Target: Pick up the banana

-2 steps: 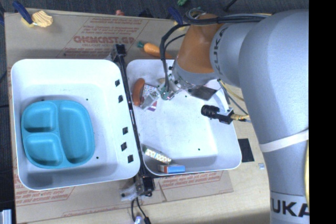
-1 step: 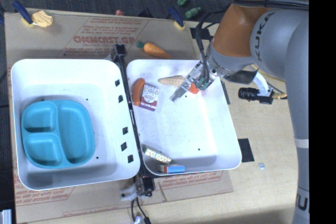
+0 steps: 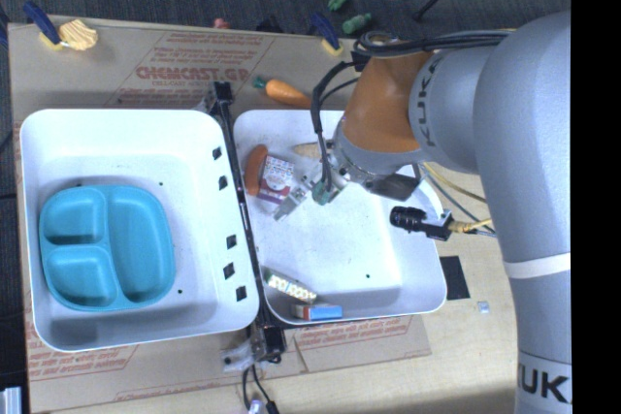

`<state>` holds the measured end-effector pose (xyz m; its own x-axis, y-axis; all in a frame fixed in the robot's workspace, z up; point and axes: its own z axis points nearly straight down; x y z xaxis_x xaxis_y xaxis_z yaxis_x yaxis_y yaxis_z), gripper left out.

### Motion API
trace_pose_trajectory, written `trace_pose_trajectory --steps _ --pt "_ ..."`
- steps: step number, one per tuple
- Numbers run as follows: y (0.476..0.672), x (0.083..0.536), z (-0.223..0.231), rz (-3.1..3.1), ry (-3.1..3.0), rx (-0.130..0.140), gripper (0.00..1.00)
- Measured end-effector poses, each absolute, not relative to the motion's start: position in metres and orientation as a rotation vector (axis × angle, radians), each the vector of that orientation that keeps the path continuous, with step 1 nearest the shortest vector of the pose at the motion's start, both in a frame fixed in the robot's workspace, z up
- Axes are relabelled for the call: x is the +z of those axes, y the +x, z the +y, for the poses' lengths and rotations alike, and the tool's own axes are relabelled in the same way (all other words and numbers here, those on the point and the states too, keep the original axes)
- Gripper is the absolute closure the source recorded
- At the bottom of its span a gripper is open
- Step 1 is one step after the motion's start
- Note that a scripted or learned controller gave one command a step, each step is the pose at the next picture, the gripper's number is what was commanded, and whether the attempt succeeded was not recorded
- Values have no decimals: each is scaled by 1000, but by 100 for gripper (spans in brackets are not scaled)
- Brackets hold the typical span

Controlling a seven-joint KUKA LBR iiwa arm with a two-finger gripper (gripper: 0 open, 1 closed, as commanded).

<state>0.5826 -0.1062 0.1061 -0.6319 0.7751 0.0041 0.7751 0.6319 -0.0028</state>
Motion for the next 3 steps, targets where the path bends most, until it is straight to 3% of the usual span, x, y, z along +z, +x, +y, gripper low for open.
trace_pose_trajectory --steps 1,2,3 --pt "584 93 -109 -3106 -479 2 0" --pt "594 192 -46 -2942 -1102 1 0" --pt "480 209 2 -3016 -868 2 0"
